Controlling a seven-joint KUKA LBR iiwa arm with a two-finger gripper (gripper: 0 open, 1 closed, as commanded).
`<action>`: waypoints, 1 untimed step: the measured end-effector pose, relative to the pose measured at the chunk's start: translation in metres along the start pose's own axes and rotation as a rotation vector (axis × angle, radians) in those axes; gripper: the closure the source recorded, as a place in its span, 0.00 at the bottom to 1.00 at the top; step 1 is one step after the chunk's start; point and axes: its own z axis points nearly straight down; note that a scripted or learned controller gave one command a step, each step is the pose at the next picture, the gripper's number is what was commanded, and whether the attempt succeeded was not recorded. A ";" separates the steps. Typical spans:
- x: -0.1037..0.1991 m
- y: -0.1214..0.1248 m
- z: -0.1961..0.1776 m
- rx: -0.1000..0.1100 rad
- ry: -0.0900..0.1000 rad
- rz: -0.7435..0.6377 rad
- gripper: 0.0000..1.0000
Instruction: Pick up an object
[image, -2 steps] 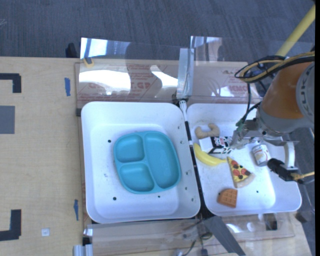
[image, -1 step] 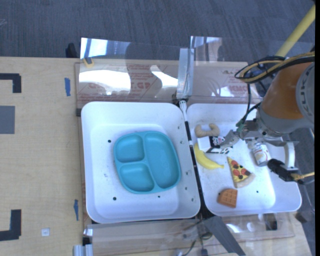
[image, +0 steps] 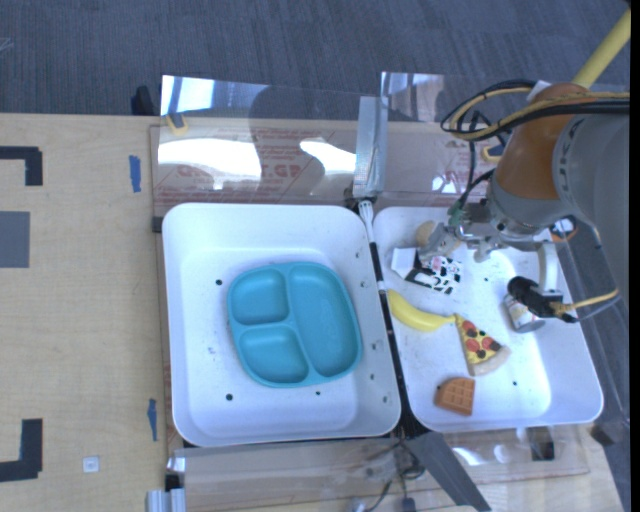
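Viewing right bin (image: 575, 385): gripper (image: 447, 243) above cow toy (image: 437, 272), fingers' state I cannot tell; banana (image: 415, 314), pizza (image: 479, 345), waffle (image: 455, 395). Left bin (image: 190, 300): blue plate (image: 293, 323).

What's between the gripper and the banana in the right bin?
Nothing visible. The gripper hangs over the black-and-white toy; the banana lies just past that toy, its top bare. The pizza slice lies beside it.

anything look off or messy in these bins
Nothing looks spilled or broken. The blue divided plate lies flat in the left bin. The banana, pizza slice and waffle lie loosely scattered in the right bin.
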 end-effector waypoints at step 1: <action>0.016 0.026 0.004 0.000 -0.009 0.005 0.00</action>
